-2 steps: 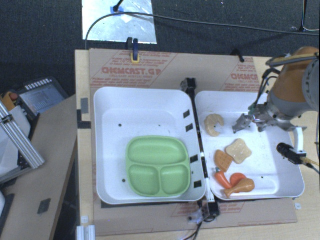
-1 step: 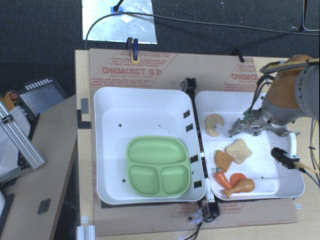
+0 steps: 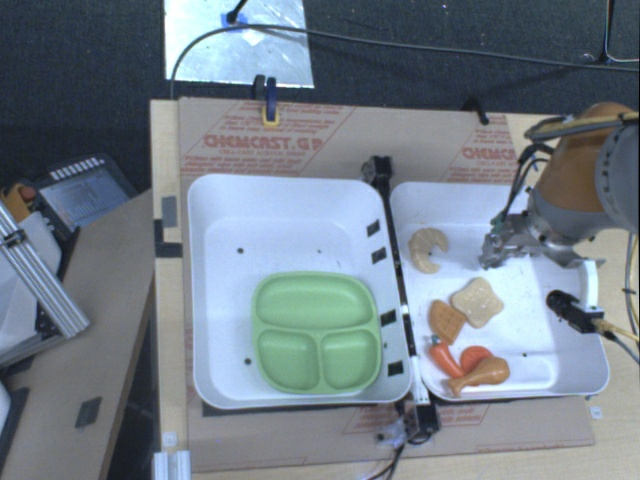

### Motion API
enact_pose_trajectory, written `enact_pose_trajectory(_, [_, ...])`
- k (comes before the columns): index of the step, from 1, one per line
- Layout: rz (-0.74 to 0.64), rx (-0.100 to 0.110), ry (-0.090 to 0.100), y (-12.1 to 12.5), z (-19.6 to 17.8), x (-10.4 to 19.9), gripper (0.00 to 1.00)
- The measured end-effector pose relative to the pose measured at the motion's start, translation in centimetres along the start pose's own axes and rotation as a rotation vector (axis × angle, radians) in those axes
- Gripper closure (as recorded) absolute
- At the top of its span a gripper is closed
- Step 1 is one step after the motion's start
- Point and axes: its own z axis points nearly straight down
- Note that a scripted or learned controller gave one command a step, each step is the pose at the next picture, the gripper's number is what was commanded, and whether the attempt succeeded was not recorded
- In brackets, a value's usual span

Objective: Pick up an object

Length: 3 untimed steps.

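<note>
One camera watches me, fixed high above the table (image 3: 330, 133) and tilted down at a slant, so the far edge sits toward the top of its picture. It stands far enough back to take in both white bins whole: the left bin (image 3: 215, 268) near the middle, the right bin (image 3: 575, 353) toward the right. My arm (image 3: 590, 183) comes into its view from the right side.

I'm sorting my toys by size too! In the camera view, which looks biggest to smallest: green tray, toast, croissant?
1. Green tray, by far the biggest.
2. Toast and croissant look about alike; I can't rank them.
</note>
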Motion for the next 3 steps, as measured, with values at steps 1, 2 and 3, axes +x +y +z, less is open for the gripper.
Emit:
enact_pose_trajectory(1, [-0.001,-0.002,0.0,-0.7,-5.4,0.5,1.0])
enact_pose_trajectory(2, [-0.003,-0.002,0.0,-0.3,-10.1,1.2,1.0])
enact_pose_trajectory(3, [-0.003,-0.002,0.0,0.0,-14.5,1.0,1.0])
